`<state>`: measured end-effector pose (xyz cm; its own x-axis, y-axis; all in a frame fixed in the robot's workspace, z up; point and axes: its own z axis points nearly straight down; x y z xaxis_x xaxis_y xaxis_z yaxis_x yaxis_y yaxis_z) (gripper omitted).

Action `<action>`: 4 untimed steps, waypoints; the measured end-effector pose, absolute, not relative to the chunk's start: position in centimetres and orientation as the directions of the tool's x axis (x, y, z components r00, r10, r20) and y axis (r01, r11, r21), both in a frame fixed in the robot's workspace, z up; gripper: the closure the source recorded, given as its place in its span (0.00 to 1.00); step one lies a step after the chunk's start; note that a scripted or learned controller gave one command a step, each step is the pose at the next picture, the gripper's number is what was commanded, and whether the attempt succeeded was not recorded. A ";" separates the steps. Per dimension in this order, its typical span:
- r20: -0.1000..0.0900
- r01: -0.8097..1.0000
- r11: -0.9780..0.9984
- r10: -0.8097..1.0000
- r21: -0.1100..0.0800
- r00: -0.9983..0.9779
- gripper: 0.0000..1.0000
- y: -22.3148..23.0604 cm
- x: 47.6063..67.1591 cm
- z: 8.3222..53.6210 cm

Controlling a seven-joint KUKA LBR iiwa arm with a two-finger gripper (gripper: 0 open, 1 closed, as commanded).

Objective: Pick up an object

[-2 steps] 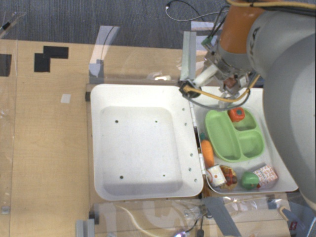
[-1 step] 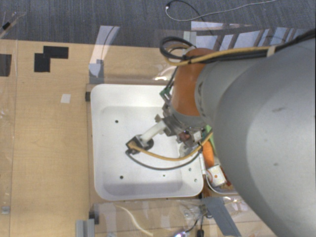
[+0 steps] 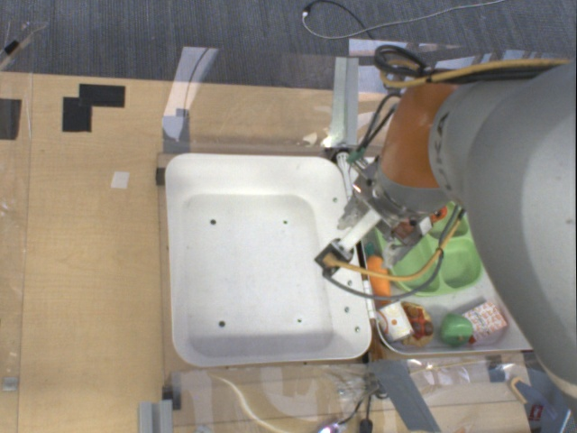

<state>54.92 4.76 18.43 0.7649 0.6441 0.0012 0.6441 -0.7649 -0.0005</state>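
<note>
End effector [image 3: 389, 228] dips into the cluttered right white bin [image 3: 505, 339], grip state impossible to tell; orange carrot-like piece [image 3: 380, 277] lies just beside it, a likely target.

My worktop [image 3: 81, 269] is pale wood, with black squares [image 3: 90, 106] marked near its far left corner. Beyond its far edge lies dark grey carpet [image 3: 180, 12], where a thin black cable [image 3: 406, 16] curls.

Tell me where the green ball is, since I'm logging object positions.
The green ball lies in the right bin, near that bin's bottom edge in the camera view, between a small white cup on its left and a red-and-white packet on its right.
</note>
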 end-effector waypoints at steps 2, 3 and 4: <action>0.003 0.476 -0.879 0.476 0.001 0.879 1.00 -0.4 61.3 29.4; 0.004 0.203 -0.979 0.203 -0.001 0.979 1.00 -3.4 62.8 34.2; 0.004 0.203 -0.979 0.203 -0.001 0.979 0.00 -3.4 62.8 34.2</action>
<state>62.83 -3.38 34.18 0.9793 0.2026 0.0037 0.2026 -0.9793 -0.0005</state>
